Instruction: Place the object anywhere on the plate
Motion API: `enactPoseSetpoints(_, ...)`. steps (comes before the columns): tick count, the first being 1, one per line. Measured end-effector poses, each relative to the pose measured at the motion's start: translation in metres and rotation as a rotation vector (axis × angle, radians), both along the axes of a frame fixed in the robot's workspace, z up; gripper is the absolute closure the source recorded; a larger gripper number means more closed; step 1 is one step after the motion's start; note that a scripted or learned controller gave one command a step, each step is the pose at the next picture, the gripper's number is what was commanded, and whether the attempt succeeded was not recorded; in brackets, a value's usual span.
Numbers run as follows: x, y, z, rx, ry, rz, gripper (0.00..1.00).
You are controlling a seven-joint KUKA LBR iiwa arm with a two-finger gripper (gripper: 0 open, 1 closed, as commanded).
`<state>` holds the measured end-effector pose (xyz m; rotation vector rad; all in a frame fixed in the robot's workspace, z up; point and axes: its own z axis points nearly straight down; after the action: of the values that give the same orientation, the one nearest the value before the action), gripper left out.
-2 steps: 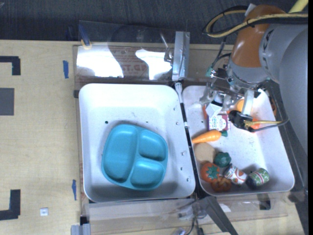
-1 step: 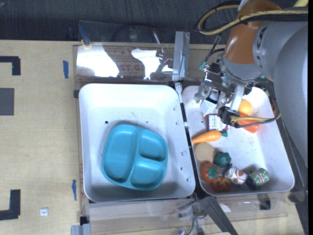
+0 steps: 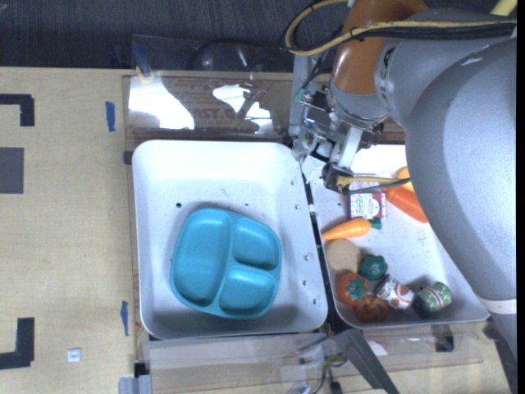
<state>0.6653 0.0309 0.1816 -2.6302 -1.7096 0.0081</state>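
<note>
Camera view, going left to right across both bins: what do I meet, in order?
blue sectioned plate → small carrot → white and red toy → round green toy. The pieces bunched around the carrot overlap it and are left out.

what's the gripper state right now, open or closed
Gripper: cannot be told from this view; it is over the far left corner of the right bin.
</note>
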Motion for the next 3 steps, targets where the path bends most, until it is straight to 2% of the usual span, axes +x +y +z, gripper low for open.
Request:
enactPoseSetpoints(1, -0.004, 0.031, -0.008, 0.004, -0.013, -0.034, 1.00)
enactPoseSetpoints(2, -0.070, 0.081, 0.013, 0.002, -0.004, 0.087, 1.00)
enactPoseSetpoints(3, -0.070, 0.079, 0.012, 0.000, -0.003, 0.085, 0.00)
